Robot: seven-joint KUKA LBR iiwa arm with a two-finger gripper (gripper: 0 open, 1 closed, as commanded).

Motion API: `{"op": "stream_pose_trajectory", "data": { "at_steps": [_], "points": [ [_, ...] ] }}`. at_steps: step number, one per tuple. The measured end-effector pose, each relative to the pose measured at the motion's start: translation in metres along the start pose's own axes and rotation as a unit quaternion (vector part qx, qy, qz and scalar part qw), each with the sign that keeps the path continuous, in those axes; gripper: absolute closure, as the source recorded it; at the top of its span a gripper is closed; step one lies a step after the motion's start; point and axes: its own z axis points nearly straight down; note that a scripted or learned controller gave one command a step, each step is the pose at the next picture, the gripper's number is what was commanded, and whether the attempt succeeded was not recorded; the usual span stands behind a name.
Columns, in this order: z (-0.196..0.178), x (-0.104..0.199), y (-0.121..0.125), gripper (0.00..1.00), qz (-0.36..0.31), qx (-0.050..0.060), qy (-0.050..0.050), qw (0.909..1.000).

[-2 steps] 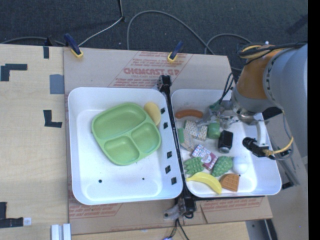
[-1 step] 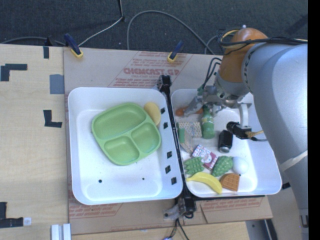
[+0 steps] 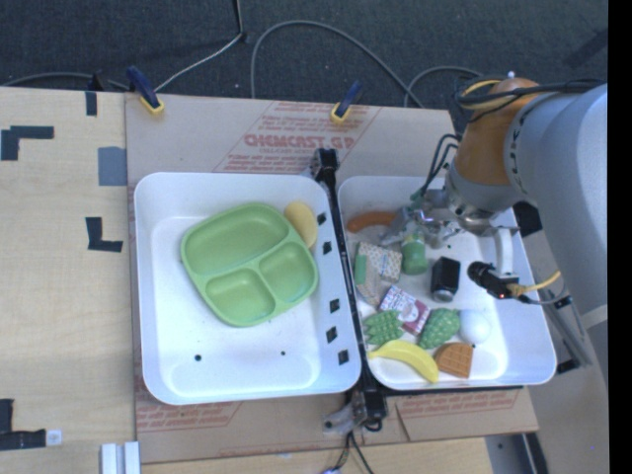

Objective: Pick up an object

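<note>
My gripper (image 3: 420, 217) hangs low over the far middle of the right bin (image 3: 523, 358), reaching in from the right. Just under and in front of it stands a small green cylinder (image 3: 414, 256). An orange carrot-like piece (image 3: 370, 220) lies to its left. A patterned packet (image 3: 378, 263) lies beside the green cylinder, and a short black cylinder (image 3: 444, 277) lies to the cylinder's right. Nothing shows between the gripper's tips.
The right bin's front holds a pink packet (image 3: 403, 307), two knobbly green toys (image 3: 383, 326) (image 3: 441, 326), a banana (image 3: 407, 358), an orange wedge (image 3: 455, 359) and a white egg (image 3: 477, 326). The left bin (image 3: 168, 363) holds a green divided plate (image 3: 249, 263) and a yellow lemon (image 3: 301, 221).
</note>
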Motion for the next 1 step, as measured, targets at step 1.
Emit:
{"op": "stream_pose_trajectory", "data": {
  "at_steps": [1],
  "points": [
    [-0.0104,0.0,0.0007,1.0,-0.001,-0.001,-0.001,1.0]
  ]
}}
